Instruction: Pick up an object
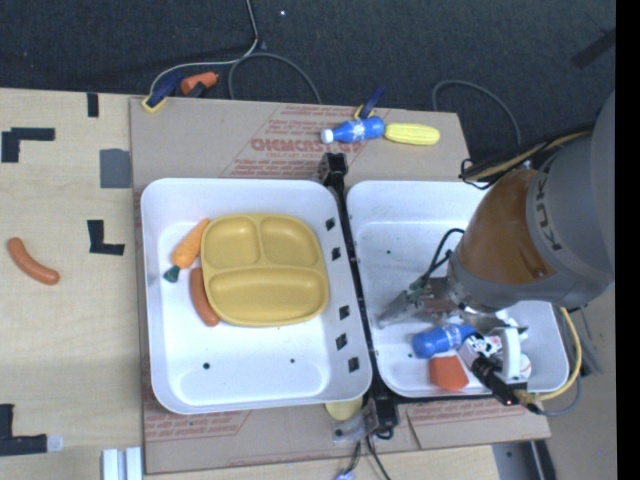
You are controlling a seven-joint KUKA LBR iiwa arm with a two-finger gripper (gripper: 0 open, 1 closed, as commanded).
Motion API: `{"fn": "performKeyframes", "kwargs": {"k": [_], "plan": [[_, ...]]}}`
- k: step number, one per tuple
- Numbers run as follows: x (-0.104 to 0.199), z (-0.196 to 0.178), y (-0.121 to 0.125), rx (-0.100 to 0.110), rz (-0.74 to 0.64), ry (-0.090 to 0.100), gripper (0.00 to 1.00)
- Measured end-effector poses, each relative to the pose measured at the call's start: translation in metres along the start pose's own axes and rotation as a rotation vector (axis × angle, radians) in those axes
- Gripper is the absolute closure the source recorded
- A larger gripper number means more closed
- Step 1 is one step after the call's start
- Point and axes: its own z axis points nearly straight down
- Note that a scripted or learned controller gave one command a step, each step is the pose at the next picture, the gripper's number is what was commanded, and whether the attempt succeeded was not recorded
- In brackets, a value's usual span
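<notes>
The gripper hangs in the right bin, left of the blue object; its opening I cannot tell.

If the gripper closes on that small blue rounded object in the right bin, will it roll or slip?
The small blue rounded object looks smooth and curved, so it may slip or roll sideways. It lies close beside the orange block, which might stop it.
</notes>
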Motion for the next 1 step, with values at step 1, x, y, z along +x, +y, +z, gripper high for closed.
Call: {"fn": "performKeyframes", "kwargs": {"k": [1], "plan": [[-0.0229, 0.0001, -0.0127, 0.003, -0.002, 0.005, 0.0]]}}
